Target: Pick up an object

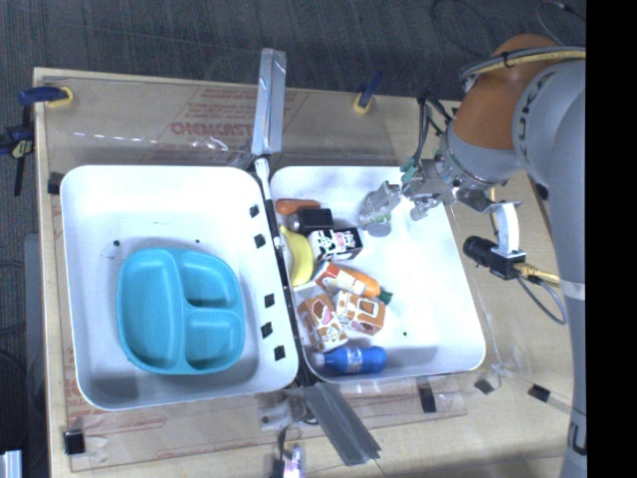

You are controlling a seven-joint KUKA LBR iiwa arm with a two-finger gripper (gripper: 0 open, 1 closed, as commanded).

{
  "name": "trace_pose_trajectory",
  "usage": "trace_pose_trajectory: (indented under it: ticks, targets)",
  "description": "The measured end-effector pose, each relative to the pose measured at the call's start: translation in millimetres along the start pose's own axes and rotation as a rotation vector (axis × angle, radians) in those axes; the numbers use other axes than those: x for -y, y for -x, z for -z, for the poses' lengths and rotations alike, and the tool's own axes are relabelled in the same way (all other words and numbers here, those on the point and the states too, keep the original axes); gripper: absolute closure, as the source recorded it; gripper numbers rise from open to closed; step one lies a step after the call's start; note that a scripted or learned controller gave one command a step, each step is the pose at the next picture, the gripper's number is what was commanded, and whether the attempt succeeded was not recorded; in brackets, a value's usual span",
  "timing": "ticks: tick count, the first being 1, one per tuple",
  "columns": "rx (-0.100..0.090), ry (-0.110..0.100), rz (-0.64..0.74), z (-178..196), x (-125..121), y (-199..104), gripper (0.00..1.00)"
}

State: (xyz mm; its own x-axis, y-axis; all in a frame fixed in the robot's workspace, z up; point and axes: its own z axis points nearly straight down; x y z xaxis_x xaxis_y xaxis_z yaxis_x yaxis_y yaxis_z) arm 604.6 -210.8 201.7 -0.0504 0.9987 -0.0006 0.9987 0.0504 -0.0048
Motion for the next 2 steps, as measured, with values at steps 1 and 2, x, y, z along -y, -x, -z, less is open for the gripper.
trace_pose_trajectory:
  ticks: [1,2]
  targets:
    - [0.0,0.0,0.0,0.2,-0.1,0.0,0.0]
    - [-0.001,0.002,0.013,-101.3,28.5,-3.2,0.0]
